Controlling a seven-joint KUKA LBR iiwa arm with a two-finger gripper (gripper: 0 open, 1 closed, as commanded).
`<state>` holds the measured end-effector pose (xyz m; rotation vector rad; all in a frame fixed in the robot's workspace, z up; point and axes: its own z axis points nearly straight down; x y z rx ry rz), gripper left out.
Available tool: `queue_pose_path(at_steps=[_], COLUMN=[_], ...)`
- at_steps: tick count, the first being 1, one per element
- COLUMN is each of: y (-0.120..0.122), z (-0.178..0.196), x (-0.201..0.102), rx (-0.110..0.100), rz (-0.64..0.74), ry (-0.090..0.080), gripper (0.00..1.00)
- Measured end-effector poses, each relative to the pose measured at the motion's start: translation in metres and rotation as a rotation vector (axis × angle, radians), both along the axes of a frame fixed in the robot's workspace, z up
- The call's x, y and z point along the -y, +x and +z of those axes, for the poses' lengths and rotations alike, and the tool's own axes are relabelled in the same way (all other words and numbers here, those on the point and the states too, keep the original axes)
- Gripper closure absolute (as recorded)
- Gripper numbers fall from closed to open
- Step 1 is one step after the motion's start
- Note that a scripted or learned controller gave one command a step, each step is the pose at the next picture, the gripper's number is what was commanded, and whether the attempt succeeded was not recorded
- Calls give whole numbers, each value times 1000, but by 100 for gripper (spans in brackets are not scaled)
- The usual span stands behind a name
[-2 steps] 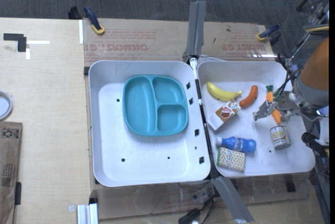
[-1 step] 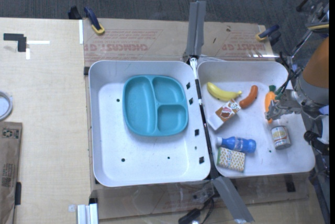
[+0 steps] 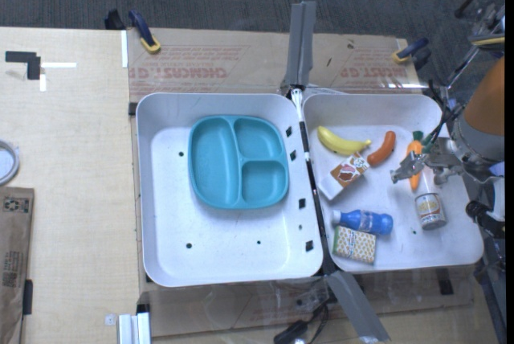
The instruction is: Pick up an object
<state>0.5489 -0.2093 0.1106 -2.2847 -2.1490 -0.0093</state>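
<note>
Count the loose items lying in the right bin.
7: banana and sausage at the back, carton mid-left, carrot under the claw, can right, bottle and packet in front. The arm may hide more.

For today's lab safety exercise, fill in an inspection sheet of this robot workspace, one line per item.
Surface: wooden bench bearing left bin and right bin.
Job's things: banana, sausage, carrot, can, blue bottle, snack packet, small carton, all in the right bin.
Clutter: blue divided plate in the left bin.
End effector: low by the carrot; grip unclear.
Cables: nothing seen.
Surroundings: clamps, dark floor.
</note>
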Motion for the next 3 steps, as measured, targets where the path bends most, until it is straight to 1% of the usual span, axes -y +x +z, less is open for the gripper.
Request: queue_pose_path(at_steps=[1, 2, 3], y=[0, 0, 0], z=[9, 17, 17], x=[0, 0, 0], rx=[0, -1, -1], rz=[0, 1, 0], ry=[0, -1, -1], gripper=[100, 100, 0])
